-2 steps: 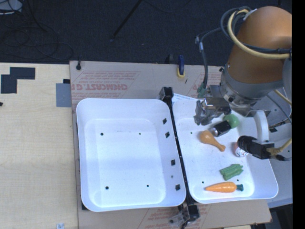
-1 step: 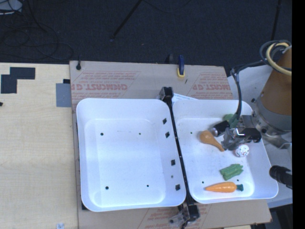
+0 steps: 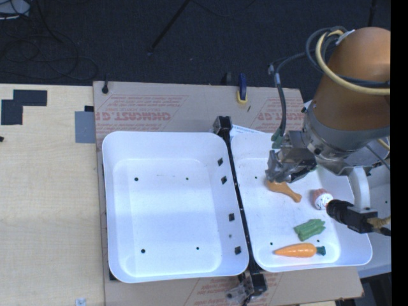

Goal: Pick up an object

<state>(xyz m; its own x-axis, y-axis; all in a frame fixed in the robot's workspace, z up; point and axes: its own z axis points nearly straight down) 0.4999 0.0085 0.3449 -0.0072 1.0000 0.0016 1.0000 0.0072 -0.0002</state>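
White plastic, smooth and glossy, makes up both shallow bins, and they sit side by side on a sheet of brown cardboard point(image 3: 191, 104) printed with red lettering, laid over the pale wooden bench point(image 3: 44, 203). A few dark grey rectangular patches point(image 3: 83, 126) mark the wood at the far left. The left bin point(image 3: 115, 171) has rounded corners and small dark dots on its floor. A black strip with clips point(image 3: 231, 196) runs between the two bins.

In the right bin point(image 3: 258, 234), the pincer point(image 3: 282, 169) is down at the near end of a tan, bone-shaped piece point(image 3: 285, 190), right over it and seemingly touching; whether its tips are spread or pressed together I cannot tell, as the dark metal blurs together there. Farther right lies a small round white and red thing point(image 3: 320, 199). Nearer the front edge sit a crinkled green leafy toy point(image 3: 309, 229) and, just below it, a smooth orange carrot point(image 3: 298, 251) with a green tip, lying lengthwise. A blue clamp point(image 3: 242, 88) grips the cardboard's back edge. The arm's point(image 3: 354, 88) orange dome looms over the bin's right side, with grey cables looped around it, hiding the bin's far corner.
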